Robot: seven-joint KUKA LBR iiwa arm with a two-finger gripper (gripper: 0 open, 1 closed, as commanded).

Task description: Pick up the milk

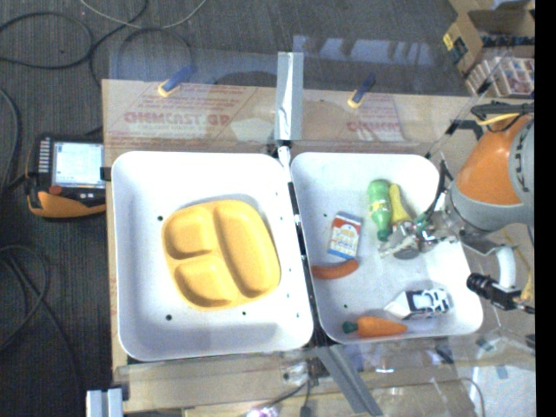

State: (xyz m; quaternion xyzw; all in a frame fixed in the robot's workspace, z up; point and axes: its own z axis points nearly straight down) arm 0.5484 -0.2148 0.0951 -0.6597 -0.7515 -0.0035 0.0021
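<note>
The main risk, as I am reading it, is that the tool [410,235] is sitting over the wrong things. It is hanging low in the right bin [365,159], just beside a green bottle [379,207] and a yellow piece [397,205] that are lying to its left. The milk [422,302] - I am taking the small black-and-white carton for it - is lying on its side apart from the tool, down-view of it toward the bin's front wall. A close from here would be catching the bottle or the yellow piece, or nothing at all.

A second worry is the milk's own spot. It is lying near the front corner, with a carrot [380,326] just to its left against the front wall, so a descent there is risking a knock on the wall or a pinch on the carrot along with the carton. Lying flat, the carton is also looking likely to slide or tip away under a glancing touch.

As for the tool itself, its metal end is blurring into the clutter around it - I cannot tell whether it is spread or pressed together. It is looking close to the yellow piece, perhaps touching it, though I cannot be sure, and I am seeing nothing clearly held in it.
</note>
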